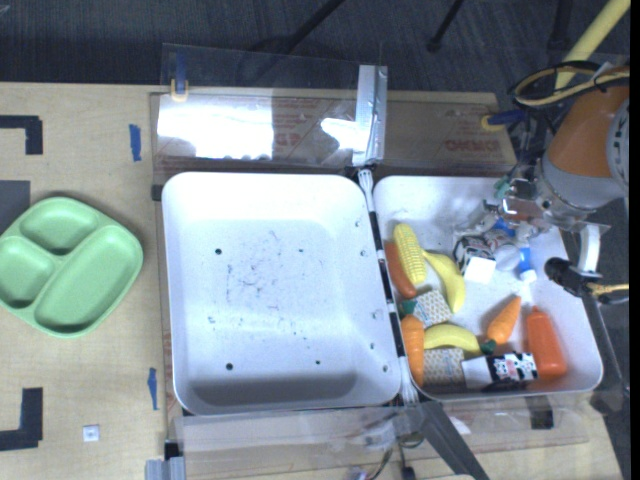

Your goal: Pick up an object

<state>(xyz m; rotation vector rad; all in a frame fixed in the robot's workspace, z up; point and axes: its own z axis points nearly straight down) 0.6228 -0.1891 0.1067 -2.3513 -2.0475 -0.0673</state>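
Observation:
The right bin (590, 373) holds a pile of toy food. A yellow corn cob (406, 258) lies along its left wall beside a banana (447, 278). A second banana (450, 338), an orange carrot (503, 318), an orange bottle (545, 343) and a black-and-white carton (513, 368) lie nearer the front. My gripper (492, 236) hangs over the back of this bin, just above a small white block (480, 268). The gripper's dark parts blur together with clutter beneath it. The grey arm with its orange band (588, 148) reaches in from the upper right.
The left bin (180, 298) sits beside the right one, sharing a middle wall. A green divided plate (65, 263) rests on the bench at far left. A clear panel (265, 118) stands behind the bins. Cables and a yellow hose (560, 73) hang near the arm.

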